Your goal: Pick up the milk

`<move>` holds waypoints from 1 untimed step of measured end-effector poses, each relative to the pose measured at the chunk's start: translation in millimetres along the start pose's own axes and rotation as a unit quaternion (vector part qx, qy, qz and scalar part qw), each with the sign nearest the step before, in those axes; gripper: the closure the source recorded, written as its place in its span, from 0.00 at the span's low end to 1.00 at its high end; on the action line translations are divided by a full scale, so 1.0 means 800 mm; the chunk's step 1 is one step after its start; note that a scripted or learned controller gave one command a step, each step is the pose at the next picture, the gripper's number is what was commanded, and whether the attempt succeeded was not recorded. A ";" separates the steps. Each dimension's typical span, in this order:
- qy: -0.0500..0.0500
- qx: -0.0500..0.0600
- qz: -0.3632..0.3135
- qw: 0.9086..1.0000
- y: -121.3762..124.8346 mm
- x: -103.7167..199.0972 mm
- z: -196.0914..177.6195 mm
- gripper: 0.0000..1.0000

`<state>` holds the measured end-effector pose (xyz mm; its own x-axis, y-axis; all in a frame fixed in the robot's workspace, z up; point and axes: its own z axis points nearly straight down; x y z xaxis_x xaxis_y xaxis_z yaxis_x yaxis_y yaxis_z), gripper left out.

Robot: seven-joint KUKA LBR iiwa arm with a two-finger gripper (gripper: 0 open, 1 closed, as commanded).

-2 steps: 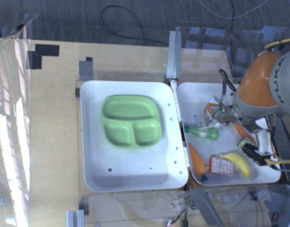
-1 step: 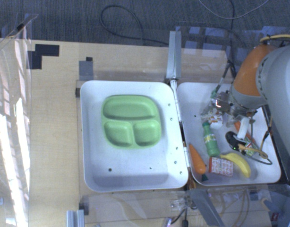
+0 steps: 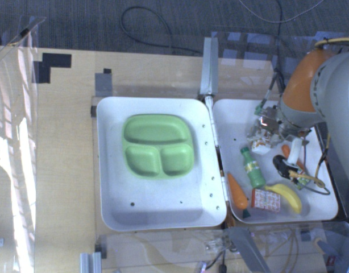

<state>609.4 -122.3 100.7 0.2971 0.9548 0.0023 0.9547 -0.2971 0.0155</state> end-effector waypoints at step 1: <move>-0.001 0.005 0.087 0.996 0.033 0.072 -0.107 1.00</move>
